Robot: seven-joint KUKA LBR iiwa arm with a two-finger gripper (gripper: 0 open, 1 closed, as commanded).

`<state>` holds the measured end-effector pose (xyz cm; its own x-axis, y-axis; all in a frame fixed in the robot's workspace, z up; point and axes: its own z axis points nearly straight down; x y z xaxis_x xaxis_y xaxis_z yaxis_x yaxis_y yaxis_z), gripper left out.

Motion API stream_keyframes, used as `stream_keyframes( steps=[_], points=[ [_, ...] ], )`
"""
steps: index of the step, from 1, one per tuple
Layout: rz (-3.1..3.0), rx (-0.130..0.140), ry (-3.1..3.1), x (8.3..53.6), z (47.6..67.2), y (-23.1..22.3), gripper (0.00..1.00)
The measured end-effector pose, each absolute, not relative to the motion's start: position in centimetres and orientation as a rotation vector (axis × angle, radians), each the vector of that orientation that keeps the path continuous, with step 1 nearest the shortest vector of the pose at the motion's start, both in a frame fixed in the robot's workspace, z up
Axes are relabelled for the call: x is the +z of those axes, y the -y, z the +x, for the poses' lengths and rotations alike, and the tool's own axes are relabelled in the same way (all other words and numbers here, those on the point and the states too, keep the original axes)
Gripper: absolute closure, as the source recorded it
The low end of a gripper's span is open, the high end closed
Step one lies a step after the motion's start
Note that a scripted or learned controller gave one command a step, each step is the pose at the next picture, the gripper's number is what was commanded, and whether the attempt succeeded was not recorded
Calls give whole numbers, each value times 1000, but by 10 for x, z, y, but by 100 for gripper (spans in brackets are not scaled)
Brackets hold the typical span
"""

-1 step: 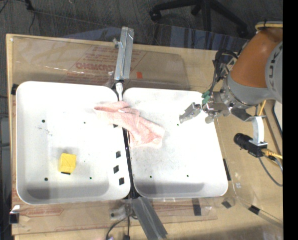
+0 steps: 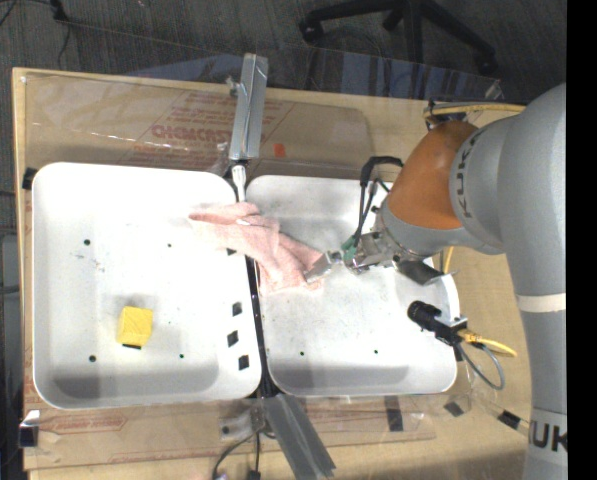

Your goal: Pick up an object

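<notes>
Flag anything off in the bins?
The pink cloth isn't inside one bin: it drapes over the divider between them, one end in the left bin, most of it in the right bin. The gripper sits at its right end. The yellow block lies normally in the left bin.

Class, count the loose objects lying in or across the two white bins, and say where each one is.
2. A yellow block lies in the left bin, toward its near left corner. A pink cloth drapes across the divider between the bins, beside the gripper. Anything under the cloth or arm would be hidden.
</notes>
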<state>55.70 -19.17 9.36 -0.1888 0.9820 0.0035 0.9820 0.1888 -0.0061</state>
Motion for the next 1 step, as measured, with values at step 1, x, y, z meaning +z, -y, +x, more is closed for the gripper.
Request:
stream_keyframes(
  steps=[1],
  points=[
    [-2018,5,2399,89,543,149,0]
  ],
)
